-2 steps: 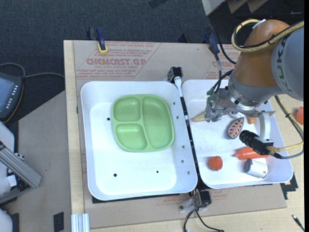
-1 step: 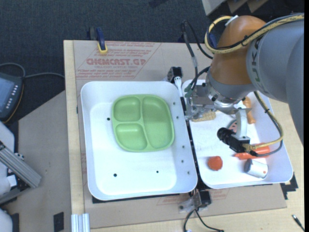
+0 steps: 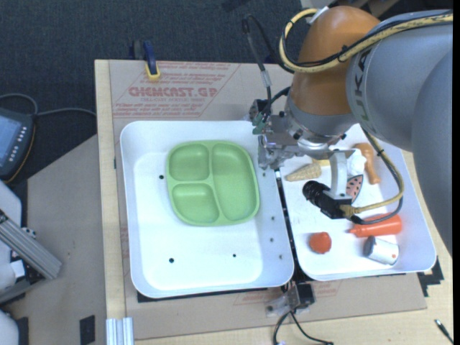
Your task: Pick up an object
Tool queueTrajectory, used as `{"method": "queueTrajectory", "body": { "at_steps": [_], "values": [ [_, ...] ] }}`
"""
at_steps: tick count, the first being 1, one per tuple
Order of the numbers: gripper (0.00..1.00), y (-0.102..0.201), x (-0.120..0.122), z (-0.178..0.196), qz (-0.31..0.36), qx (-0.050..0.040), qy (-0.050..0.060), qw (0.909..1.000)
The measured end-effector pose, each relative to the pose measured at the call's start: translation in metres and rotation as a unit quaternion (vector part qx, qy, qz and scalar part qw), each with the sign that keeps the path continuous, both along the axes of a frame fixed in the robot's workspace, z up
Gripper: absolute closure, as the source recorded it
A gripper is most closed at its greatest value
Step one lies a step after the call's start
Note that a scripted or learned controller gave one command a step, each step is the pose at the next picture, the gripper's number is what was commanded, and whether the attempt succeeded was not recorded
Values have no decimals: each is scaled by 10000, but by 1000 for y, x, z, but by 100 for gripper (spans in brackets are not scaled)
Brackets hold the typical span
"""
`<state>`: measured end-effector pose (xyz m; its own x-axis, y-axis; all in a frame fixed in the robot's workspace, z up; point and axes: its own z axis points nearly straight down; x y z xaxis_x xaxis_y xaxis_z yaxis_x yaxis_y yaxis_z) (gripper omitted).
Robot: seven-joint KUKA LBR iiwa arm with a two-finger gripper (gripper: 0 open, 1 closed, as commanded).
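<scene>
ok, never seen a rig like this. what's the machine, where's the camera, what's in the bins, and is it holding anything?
This is a single picture from a fixed camera above the bench, looking down at a slant. The big grey shape with the orange band is a robot arm, reaching in from the right. Its gripper sits low over the divide between two shallow white bins.

The left bin holds a green divided plate. The right bin holds small items: a red ball, an orange carrot-shaped piece, a pale cone, a white-grey cylinder, and a few more partly hidden by the arm.

I can't see any object in the gripper, though that spot is too cluttered to be sure.
</scene>
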<state>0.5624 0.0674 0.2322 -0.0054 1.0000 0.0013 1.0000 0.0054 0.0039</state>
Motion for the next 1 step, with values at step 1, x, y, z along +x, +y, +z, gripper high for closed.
{"method": "queueTrajectory", "body": {
  "at_steps": [1],
  "values": [
    [100, -1, 8, 1, -16, -6, 7, 10000]
  ]
}}
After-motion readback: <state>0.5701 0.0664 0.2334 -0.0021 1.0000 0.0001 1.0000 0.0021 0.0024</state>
